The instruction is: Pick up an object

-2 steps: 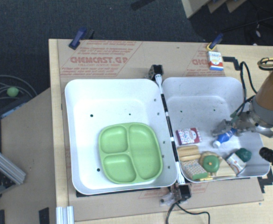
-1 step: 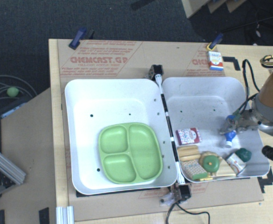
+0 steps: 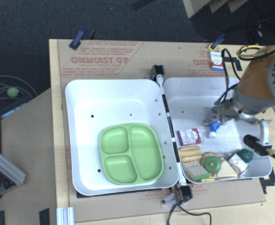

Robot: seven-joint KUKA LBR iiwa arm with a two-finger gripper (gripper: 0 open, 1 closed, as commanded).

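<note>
In your overhead view the pincer (image 3: 216, 118) sits low in the right white bin (image 3: 189, 90), right of frame centre, directly above a small blue-and-white bottle (image 3: 213, 129), its opening impossible to tell, while a pale green divided plastic plate (image 3: 130, 153) fills the left white bin (image 3: 81, 125).

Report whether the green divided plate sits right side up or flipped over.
Right side up: the green divided plate lies flat in the left bin, its three compartments facing up.

The grey arm with its orange band (image 3: 259, 76) reaches in from the right over the right-hand shallow white bin (image 3: 184, 86), its end effector (image 3: 217, 118) lowered near the bin's middle.
</note>
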